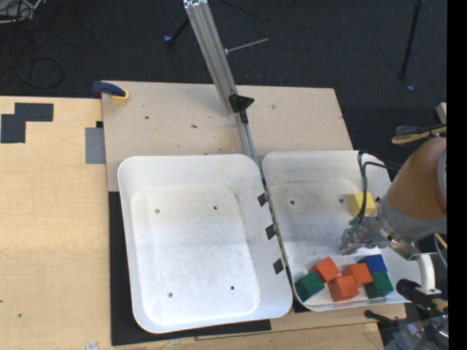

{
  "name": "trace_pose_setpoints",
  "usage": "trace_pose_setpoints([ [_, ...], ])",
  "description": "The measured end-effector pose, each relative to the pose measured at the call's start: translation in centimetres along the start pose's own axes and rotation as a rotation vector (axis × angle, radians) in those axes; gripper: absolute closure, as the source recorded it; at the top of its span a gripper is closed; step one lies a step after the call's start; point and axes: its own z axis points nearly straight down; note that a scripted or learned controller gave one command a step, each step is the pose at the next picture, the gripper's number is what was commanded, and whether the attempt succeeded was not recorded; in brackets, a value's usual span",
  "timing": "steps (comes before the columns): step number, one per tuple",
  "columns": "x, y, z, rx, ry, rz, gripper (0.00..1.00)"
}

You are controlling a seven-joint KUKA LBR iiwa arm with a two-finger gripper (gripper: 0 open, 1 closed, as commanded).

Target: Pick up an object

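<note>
The right bin holds a cluster of blocks at its near corner: a green block, orange blocks, a blue block and a dark green block. A yellow block lies apart by the bin's right wall. My gripper hangs low over the right bin, between the yellow block and the cluster, just above the orange and blue blocks. Nothing shows between its fingers.
The left bin sits beside the right one, with black clips along the shared edge. A slanted aluminium bar rises behind the bins. A blue and yellow clamp rests on the bench's far left corner.
</note>
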Motion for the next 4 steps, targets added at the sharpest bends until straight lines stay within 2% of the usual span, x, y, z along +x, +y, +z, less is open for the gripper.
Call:
trace_pose_setpoints([
  [3,1.3,-0.6,-14.8,-0.007,-0.005,-0.01,1.0],
  [4,6.7,0.6,-13.4,0.001,-0.001,-0.013,1.0],
])
